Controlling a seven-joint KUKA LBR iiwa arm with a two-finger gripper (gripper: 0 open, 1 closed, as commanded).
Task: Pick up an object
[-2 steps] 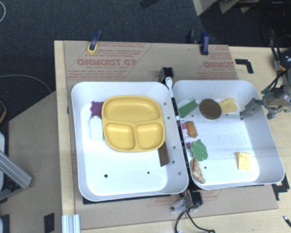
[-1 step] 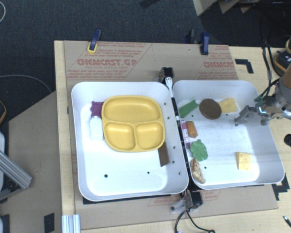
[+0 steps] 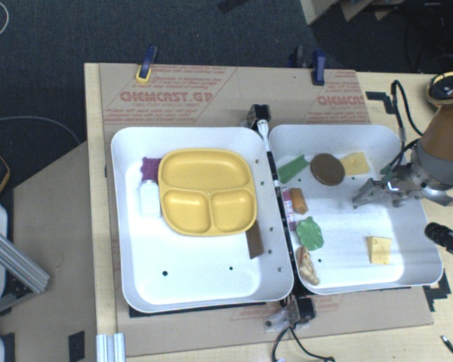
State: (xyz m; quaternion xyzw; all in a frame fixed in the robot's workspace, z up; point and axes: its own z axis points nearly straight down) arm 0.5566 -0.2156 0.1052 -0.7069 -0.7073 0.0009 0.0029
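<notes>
Two shallow white bins sit side by side on the surface, touching along their inner edges. Nearest the camera, the left bin shows bare floor along its near half. In the right bin, a pale tan piece lies in the near-left corner against the wall. A yellow cheese-like wedge rests toward the near-right, apart from the other items. A green leafy item lies just beyond the tan piece, near the dividing wall.

Mid-depth: a yellow three-compartment tray occupies the left bin's middle. A dark brown strip lies at the tray's near-right corner. A white cylinder lies along the tray's left side, with a purple object just beyond it, partly under the tray's rim. In the right bin, a small orange-brown piece sits next to the divider.

The pincer hangs over the right bin's right half, pointing leftward. Its fingers are closed together with nothing visible between them.

Farther back, a green strip, a brown round disc and a pale yellow square line up across the right bin. The disc and square nearly touch.
</notes>
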